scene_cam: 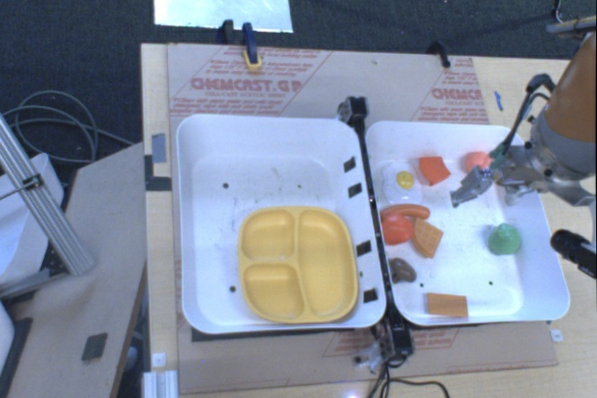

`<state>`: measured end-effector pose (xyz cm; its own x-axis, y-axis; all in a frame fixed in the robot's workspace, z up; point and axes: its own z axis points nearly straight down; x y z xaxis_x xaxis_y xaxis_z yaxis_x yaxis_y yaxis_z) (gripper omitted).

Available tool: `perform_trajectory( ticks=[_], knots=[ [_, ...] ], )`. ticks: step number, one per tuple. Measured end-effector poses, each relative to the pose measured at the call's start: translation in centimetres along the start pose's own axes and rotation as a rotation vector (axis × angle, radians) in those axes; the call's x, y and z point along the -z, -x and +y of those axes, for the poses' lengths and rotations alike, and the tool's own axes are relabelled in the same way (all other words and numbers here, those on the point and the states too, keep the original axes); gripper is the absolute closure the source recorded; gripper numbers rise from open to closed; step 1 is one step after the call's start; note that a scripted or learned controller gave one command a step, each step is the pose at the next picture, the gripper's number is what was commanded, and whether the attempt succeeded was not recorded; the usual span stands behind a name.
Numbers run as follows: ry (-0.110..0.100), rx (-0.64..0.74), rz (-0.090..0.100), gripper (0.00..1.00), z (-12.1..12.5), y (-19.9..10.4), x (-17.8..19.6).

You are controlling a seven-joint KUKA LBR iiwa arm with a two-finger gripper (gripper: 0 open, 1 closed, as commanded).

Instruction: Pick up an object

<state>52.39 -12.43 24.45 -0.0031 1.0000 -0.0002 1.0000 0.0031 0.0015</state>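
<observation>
The desk (159,70) carries two white bins, the left bin (205,154) holding a yellow tray (298,263), the right bin (541,284) small toys, where the gripper (471,186) hovers, fingers' gap unclear, a green ball (505,239) at its four o'clock.

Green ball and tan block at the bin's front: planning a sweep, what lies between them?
Bare white bin floor separates the green ball from the tan block in the camera view.
</observation>
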Motion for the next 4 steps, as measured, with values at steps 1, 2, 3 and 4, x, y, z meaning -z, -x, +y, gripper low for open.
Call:
perform_trajectory(
  ticks=[1, 2, 3, 4],
  knots=[
    [-0.012, -0.003, 0.003, 0.00, -1.9, 0.0, -15.8],
    [0.006, 0.002, -0.002, 0.00, 5.5, 1.2, -16.0],
    [0.005, 0.001, -0.001, 1.00, 5.3, 1.2, -14.8],
    [0.006, 0.009, 0.003, 1.00, 2.7, -8.6, -3.6]
  ],
)
